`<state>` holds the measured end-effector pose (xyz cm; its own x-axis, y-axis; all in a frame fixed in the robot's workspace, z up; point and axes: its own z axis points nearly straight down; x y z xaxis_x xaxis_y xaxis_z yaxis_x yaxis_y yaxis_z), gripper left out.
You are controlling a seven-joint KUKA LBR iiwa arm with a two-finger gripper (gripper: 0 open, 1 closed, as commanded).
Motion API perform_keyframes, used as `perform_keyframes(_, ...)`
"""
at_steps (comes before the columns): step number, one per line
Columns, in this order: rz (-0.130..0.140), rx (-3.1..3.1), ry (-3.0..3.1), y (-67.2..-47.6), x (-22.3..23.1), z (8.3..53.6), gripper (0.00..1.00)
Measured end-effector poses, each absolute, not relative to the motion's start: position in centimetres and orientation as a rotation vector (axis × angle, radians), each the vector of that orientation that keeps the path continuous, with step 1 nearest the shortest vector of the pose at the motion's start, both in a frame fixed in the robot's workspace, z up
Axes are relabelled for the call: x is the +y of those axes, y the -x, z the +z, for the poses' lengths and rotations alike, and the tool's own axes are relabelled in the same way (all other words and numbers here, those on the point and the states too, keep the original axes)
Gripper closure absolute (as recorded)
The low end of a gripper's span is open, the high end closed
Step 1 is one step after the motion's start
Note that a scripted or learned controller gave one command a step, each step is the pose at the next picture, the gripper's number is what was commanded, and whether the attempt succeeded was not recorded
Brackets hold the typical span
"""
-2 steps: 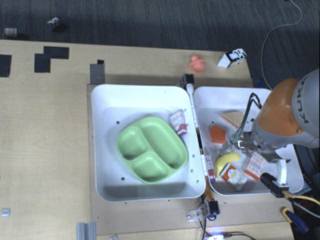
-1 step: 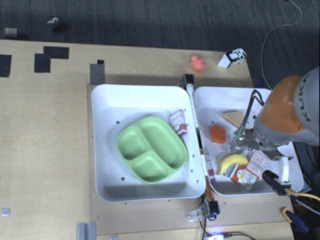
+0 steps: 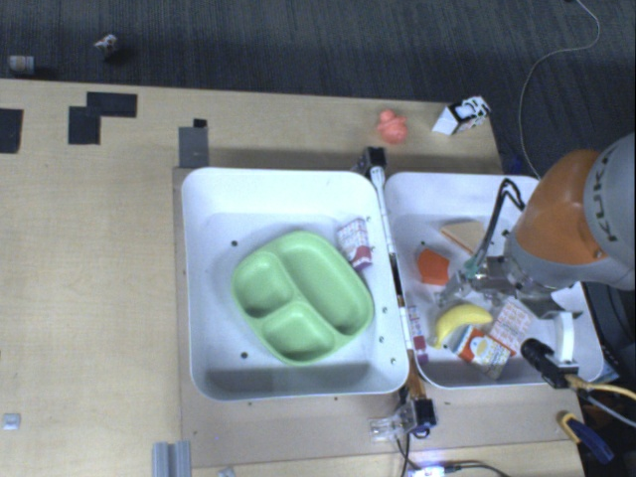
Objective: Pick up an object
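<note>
Red-and-white packet: at the near edge of the right bin, lying flat and touching the banana's near side.
Banana: in the right bin, just behind the packet. Its long axis runs roughly left to right across the view, with the right end a little farther back.
Gripper: low over the right bin, just beyond the banana and slightly to its right, hanging from the arm that comes in from the right.
Jaws: hidden under the wrist - I cannot tell whether they are open or closed, and nothing can be seen held.
Key relation: the banana is the closest object, lying just toward the near side of the gripper - so a short move nearer and down would probably bring it over the fruit, closing across the short width.
Orange block: to the gripper's left, near but apart, another possible pick.
Tan wedge: farther back in the same bin, beyond the gripper.
Left bin: holds a green divided plate, well away from the gripper.
</note>
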<state>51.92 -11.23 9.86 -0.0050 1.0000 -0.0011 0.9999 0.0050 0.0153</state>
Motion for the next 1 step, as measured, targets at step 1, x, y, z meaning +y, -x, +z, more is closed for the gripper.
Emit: perform_keyframes(1, 0.021, 2.218, -2.203, -52.09, -11.16, 10.92, 1.0)
